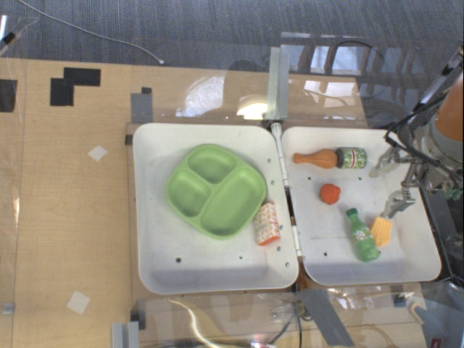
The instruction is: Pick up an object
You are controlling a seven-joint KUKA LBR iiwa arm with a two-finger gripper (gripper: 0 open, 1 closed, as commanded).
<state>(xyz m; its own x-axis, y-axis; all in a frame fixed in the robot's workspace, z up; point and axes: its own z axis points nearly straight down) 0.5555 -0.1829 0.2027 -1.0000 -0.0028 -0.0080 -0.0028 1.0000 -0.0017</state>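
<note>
Left bin: green plate, can beside it. Right bin: brown bottle, tomato, green bottle touching corn. At its right edge the tool hovers, fingers spread, holding nothing. Risk: closing on corn nudges the bottle, spoiling the grip.

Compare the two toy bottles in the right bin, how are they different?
The orange-necked bottle lies near the bin's far side, pointing sideways across the view; the green bottle lies near the close side, slanting. The orange-necked bottle has an orange neck with a dark green labelled body; the green bottle is bright green all over. The green bottle touches a yellow corn piece; the orange-necked bottle lies alone. Both are on their sides in the right bin.
</note>
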